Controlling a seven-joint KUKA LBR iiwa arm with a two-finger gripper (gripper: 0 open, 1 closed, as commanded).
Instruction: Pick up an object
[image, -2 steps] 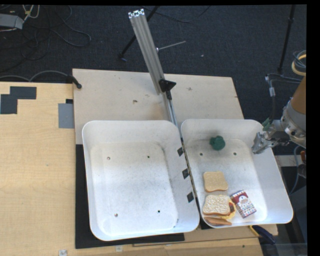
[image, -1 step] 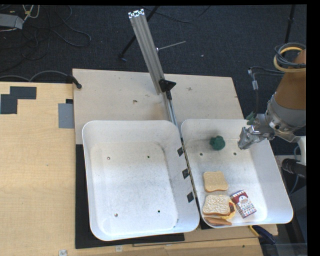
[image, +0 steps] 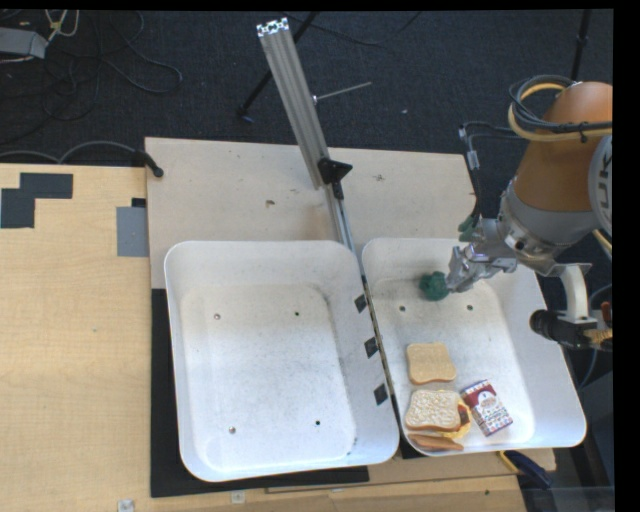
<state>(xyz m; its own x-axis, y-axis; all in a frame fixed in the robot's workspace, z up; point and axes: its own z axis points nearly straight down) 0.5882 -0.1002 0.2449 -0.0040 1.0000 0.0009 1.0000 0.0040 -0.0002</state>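
Note:
A small dark green object (image: 434, 287) lies in the far part of the right bin (image: 540, 400). My gripper (image: 461, 276) hangs just to its right, low over the bin floor and close to the green object; whether it touches is unclear. Nearer the front of the same bin lie a slice of bread (image: 431, 363), a sandwich with cheese (image: 436, 415) and a small red and white carton (image: 486, 407).
The left bin (image: 200, 270) sits beside the right one, joined by black clips along the shared rim. A slanted aluminium post (image: 300, 120) rises behind the bins. A pale wooden table (image: 70, 330) lies to the left.

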